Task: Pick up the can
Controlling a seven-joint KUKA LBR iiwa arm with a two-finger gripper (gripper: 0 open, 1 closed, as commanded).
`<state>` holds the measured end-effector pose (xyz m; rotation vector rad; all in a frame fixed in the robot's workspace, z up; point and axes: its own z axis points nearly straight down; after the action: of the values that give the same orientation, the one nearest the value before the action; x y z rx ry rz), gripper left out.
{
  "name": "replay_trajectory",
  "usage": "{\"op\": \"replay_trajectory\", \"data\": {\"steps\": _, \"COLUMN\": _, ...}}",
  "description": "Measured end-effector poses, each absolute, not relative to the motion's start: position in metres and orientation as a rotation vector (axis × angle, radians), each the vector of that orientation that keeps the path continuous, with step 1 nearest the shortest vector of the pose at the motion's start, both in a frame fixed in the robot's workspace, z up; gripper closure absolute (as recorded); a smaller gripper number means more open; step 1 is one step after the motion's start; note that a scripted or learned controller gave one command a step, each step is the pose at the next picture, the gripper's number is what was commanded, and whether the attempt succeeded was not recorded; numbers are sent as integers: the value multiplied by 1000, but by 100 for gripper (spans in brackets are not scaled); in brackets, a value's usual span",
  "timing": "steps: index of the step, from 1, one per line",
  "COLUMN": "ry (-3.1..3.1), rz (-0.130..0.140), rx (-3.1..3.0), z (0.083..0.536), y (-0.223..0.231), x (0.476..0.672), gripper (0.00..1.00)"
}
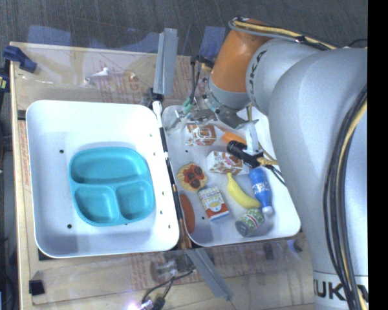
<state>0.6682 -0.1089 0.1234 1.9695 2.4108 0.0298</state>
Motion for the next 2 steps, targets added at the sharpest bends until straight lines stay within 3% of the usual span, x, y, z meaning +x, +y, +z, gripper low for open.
{"op": "replay_trajectory", "data": {"steps": 1, "ry": 2619, "rz": -4, "rx": 1718, "z": 96, "y": -122, "x": 583, "gripper": 0}}
{"op": "replay_trajectory", "data": {"steps": 2, "ry": 2721, "rz": 0, "rx": 1574, "z": 162, "y": -145, "x": 531, "gripper": 0}}
